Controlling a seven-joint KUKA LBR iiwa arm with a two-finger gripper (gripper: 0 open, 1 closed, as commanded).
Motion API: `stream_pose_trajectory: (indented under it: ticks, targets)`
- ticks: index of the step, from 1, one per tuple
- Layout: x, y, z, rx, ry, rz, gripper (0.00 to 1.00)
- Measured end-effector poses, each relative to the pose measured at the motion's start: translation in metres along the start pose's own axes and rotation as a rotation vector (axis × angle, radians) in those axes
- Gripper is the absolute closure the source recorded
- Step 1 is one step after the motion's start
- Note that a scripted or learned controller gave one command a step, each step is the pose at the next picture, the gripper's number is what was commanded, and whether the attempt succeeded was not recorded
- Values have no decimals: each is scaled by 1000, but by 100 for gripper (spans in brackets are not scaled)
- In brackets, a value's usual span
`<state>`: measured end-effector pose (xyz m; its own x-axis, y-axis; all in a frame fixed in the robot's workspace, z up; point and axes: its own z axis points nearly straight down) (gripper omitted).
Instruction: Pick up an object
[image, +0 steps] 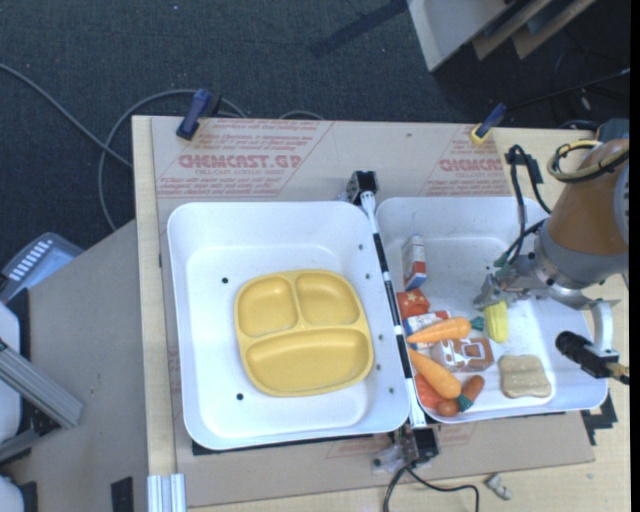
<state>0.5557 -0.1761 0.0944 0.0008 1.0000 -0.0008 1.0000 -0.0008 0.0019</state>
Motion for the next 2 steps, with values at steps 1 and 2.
stream_pose_trajectory:
  ticks: [1, 2]
  targets:
    - [73, 65, -8, 1, 1, -2, 100]
    - [141, 3, -90, 4, 2, -2, 100]
